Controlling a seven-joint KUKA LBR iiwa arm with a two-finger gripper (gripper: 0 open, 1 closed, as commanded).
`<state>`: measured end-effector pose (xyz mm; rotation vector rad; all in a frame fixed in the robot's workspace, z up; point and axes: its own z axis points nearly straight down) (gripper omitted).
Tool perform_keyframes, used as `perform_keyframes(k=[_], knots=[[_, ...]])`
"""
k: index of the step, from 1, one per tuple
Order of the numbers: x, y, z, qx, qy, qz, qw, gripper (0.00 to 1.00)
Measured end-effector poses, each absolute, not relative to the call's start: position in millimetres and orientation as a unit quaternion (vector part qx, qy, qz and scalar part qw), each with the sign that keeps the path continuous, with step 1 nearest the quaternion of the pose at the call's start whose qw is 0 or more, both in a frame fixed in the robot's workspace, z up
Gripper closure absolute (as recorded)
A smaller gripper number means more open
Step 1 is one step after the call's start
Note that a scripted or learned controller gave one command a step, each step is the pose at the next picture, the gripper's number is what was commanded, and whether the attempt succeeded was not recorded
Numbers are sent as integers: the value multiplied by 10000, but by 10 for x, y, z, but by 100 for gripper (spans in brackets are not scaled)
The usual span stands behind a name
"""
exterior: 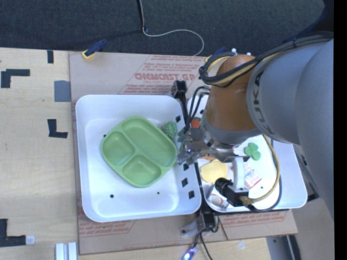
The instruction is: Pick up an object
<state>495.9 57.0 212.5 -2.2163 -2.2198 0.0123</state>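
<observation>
The grey arm with its orange band reached in over the divide between the two shallow white bins, and its claw hung low at the right rim of the left white bin. Whether the claw was released or clenched could not be told, since the wrist hid it from above. Just to the claw's left lay a light green plastic divided plate, tilted in the bin, and a small dark green knobbly object sat touching the plate's upper right edge, very near the claw. To the claw's right, in the right white bin, lay a yellow rounded piece, a green clover-shaped toy and a small printed packet.
</observation>
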Motion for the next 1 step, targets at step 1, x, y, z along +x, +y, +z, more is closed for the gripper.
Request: perform_keyframes(k=[1], knots=[[4983, 561, 2305, -7064, -7078, 19, 14, 100]])
